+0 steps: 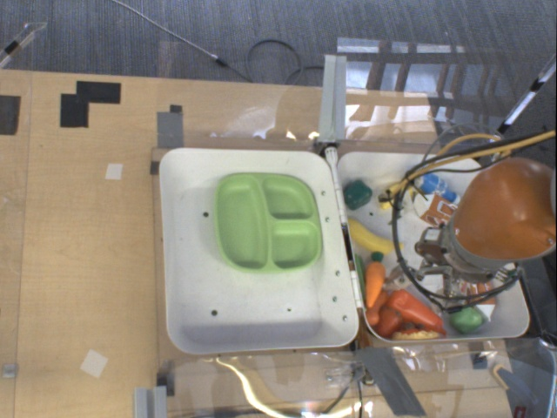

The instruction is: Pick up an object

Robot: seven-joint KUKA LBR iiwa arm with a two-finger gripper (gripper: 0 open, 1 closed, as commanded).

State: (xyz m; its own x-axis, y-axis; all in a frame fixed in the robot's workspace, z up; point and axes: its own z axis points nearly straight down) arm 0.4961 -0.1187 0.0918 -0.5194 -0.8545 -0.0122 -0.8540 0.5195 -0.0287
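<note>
The right bin (pixel 520 319) holds several toy foods: a dark green piece (pixel 357 195) at the back left, a yellow banana (pixel 367 238), an orange carrot (pixel 374 283), red and orange pieces (pixel 407 312) at the front, and a green piece (pixel 467 320) at the front right. My arm with its orange band (pixel 507 210) reaches down over the middle of this bin. The gripper (pixel 446 271) hangs low just above the red pieces, largely hidden by the wrist and cables.
The left bin (pixel 191 259) holds a light green divided plate (pixel 267 221). Yellow and black cables (pixel 418 181) loop around the wrist. A metal post (pixel 332 94) stands behind the bins. Wooden bench surface stretches to the left.
</note>
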